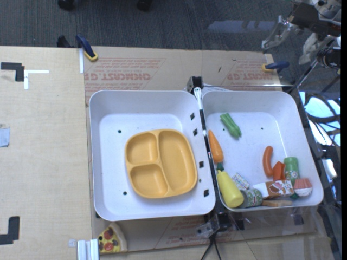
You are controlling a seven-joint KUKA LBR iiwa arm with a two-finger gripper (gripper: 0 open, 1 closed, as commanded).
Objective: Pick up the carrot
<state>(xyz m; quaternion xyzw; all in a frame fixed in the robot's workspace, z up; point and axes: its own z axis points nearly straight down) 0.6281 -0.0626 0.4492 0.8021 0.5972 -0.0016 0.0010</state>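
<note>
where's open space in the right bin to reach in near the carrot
In the right white bin, bare floor lies right of the orange carrot, between the green pod and the red sausage. The front is crowded: yellow bottle, packets, cans.

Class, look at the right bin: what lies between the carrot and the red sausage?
In the camera view, only bare white bin floor lies between the carrot and the red sausage.

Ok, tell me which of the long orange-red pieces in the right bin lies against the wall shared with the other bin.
The carrot: orange with a green tip, lying along the right bin's left wall. The sausage sits farther right, away from that wall.
</note>
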